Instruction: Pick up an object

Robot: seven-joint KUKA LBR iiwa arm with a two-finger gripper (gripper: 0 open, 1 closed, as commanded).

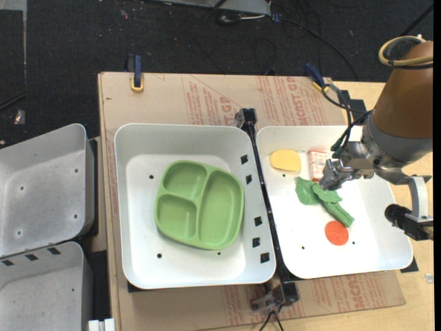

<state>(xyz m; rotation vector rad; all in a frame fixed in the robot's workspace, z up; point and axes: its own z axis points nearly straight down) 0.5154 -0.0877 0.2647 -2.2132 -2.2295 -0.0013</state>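
The grey arm with its orange band reaches in from the right over the right-hand shallow white bin. Its end effector sits low over the bin's upper middle, directly above the top end of a soft green leafy-shaped plastic piece. Whether the end effector is apart, together or clamped on anything cannot be told from this angle; its tips blend into the dark metal of the wrist.

The green piece lies flat on the bin floor, running at a slant from upper left to lower right. Just beyond its lower end lies a round orange-red disc, close to it but seemingly not touching. Left of the end effector rests a pale yellow rounded plastic lump, and between that lump and the end effector lies a small white packet with red print; its writing is too small to read.

The left-hand white bin holds a light green plastic tray with three compartments, lying slightly turned in the middle of the bin.

Both bins sit on a brown cardboard sheet covering the desk. Faded red lettering is printed on the cardboard, upside down from here and not clearly legible. A yellow clamp grips its far left edge.
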